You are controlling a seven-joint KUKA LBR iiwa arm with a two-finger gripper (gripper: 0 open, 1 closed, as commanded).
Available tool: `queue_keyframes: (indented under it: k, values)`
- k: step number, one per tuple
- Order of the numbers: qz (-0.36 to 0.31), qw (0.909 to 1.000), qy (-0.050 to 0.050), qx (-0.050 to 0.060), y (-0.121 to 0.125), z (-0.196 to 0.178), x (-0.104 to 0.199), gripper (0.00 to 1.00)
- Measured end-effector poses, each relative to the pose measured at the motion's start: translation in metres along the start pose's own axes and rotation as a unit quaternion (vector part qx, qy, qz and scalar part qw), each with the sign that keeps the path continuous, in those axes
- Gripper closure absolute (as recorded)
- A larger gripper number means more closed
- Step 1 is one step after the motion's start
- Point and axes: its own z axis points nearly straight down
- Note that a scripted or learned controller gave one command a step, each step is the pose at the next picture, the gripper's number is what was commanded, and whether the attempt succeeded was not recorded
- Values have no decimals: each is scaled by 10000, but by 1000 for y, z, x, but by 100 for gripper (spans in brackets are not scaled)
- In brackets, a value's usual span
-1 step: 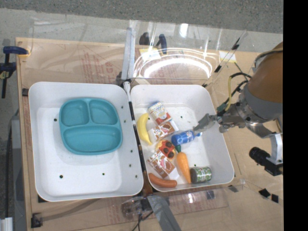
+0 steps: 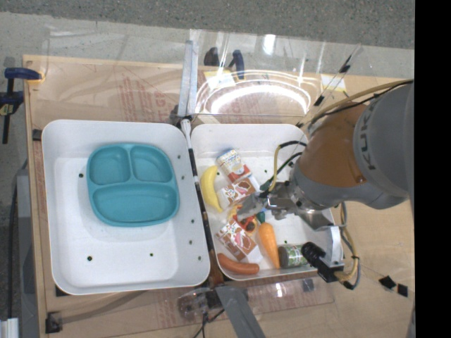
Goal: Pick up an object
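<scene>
stage: reaching, pick not done | claw (image 2: 248,208) low in right bin (image 2: 204,136) among the food toys beside banana (image 2: 210,186) | grip: cannot tell | left: lift something clear

arm (image 2: 384,143): 1 thick rounded grey shell, smooth, with part of dark raised lettering on its side
band (image 2: 335,153): broad orange ring around the arm above the wrist, slightly glossy
wrist (image 2: 310,194): grey collar below the band, narrower than the shell
cables (image 2: 285,157): thin black and yellowish wires looping beside the band
gripper (image 2: 255,204): small grey metal block, dark parts, blurred detail
</scene>
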Motion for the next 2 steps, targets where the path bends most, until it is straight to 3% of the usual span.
queue_keyframes:
  k: [1, 2]
  values:
    - [-2, 10000, -5, -66, 1, 68, -66, 0]
    - [-28, 10000, -9, -81, 2, 56, -66, 100]
